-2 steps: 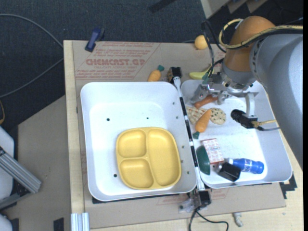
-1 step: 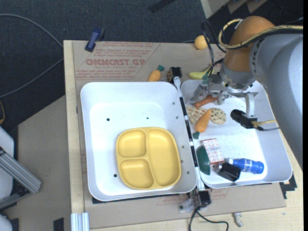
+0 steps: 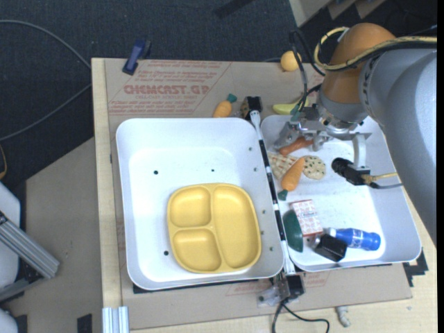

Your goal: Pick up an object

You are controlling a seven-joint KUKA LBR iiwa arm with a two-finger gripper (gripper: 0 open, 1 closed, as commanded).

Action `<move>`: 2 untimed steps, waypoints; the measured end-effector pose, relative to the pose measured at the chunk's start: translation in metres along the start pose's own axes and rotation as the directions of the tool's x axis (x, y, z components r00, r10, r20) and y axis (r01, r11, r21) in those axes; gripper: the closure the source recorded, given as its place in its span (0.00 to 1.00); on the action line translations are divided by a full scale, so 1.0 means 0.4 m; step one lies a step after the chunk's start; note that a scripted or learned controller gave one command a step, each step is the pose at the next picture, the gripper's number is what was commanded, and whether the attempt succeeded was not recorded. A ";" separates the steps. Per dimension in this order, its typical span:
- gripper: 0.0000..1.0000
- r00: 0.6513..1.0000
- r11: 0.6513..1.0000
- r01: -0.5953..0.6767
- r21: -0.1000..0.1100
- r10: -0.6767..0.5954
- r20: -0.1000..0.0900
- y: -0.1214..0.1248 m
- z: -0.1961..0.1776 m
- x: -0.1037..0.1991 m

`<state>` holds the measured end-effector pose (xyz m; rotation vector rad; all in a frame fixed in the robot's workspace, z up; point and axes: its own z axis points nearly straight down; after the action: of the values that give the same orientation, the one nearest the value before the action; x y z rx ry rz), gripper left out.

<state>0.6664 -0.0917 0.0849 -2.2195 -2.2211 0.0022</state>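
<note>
— What sits under the two bins?
— A brown cardboard sheet point(image 3: 173, 89) with red print. The left bin point(image 3: 139, 144) and the right bin point(image 3: 395, 220) lie on it, touching along their shared edge.
— Anything on the sheet beyond them?
— A blue clip point(image 3: 135, 56) at its far left corner, a small orange toy point(image 3: 223, 107) just past the left bin's far right corner, and a yellow ball point(image 3: 289, 61) farther right.
— And off the bench?
— Dark carpet point(image 3: 69, 12), a thin cable point(image 3: 41, 37) curving across it on the left, and a metal rail point(image 3: 24, 245) at the near left.
</note>
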 end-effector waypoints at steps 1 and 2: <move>0.00 1.000 1.000 -0.002 0.000 0.002 0.000 -0.151 0.002 -0.040; 0.00 1.000 1.000 0.000 -0.001 0.000 0.000 -0.031 0.001 -0.001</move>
<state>0.6541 -0.0922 0.0846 -2.2204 -2.2215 0.0004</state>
